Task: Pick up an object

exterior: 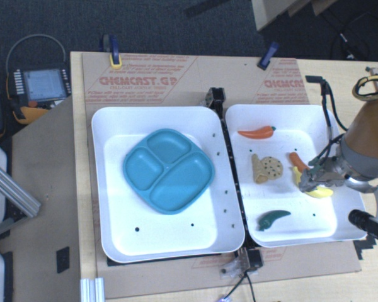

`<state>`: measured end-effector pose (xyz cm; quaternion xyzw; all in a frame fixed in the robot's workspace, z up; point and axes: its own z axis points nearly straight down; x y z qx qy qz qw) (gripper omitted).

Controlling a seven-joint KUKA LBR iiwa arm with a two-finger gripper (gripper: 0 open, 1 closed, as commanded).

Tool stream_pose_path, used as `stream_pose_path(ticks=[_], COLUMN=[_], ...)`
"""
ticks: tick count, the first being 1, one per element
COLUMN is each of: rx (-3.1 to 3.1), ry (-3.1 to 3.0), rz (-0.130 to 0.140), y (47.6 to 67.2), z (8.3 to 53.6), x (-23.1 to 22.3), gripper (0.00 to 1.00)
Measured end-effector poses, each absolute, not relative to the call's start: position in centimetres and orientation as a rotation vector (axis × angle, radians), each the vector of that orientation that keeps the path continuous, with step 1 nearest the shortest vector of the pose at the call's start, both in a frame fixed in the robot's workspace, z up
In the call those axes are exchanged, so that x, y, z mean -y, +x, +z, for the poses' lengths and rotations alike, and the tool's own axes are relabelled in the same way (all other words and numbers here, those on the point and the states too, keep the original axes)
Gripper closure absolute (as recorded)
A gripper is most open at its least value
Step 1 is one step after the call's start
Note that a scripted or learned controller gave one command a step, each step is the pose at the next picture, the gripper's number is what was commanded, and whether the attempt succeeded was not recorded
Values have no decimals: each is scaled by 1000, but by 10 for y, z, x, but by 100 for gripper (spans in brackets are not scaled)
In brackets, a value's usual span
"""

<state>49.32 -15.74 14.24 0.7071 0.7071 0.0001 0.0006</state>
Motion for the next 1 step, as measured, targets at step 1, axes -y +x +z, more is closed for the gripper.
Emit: stream_pose_path(ticks=[1], rx=[-2218], ry=[2215], rz=[4], y=[495], z=[195], x=[158], gripper=[100])
